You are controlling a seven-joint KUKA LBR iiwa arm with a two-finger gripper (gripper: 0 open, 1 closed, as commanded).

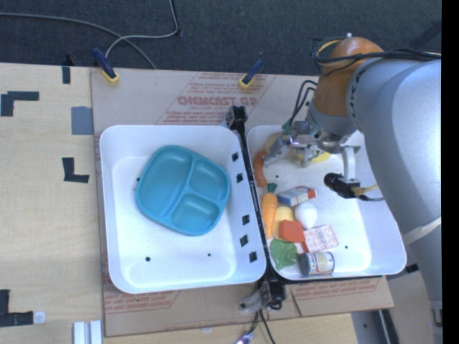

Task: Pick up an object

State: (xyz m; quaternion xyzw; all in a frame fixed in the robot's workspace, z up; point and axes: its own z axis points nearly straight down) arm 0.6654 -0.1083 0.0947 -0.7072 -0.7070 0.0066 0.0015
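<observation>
In the camera view, the grey arm with its orange band [343, 77] fills the right side of the frame and reaches down into the upper part of the right shallow white plastic bin [384, 246]. Its two-finger gripper [300, 143] sits low over the bin's upper left area, close to the divider between the two bins; whether the hand is apart, together or clamped on something I cannot tell, because the wrist and cables hide it. Just left of the gripper lies an orange-brown, curved item [259, 165], possibly a toy food piece, too blurred to name.

Further down the left edge of that bin a cluster of small objects lies close together: an orange carrot-shaped toy [269, 212], a small white box with red and blue ends [297, 195], a white egg-shaped piece [306, 214], a yellow rounded piece [285, 214], a red-orange block [290, 231], a green leafy toy [282, 253], a white packet with red print [320, 237] and a small tin can lying on its side [318, 263]. None of these is lifted.

The left shallow white plastic bin [122, 264] holds a light blue sectioned plastic plate [183, 189], lying flat near its middle.

Both bins rest on a brown cardboard sheet [172, 99], held at the upper edge by two blue-and-yellow clamps [105, 66]
</observation>
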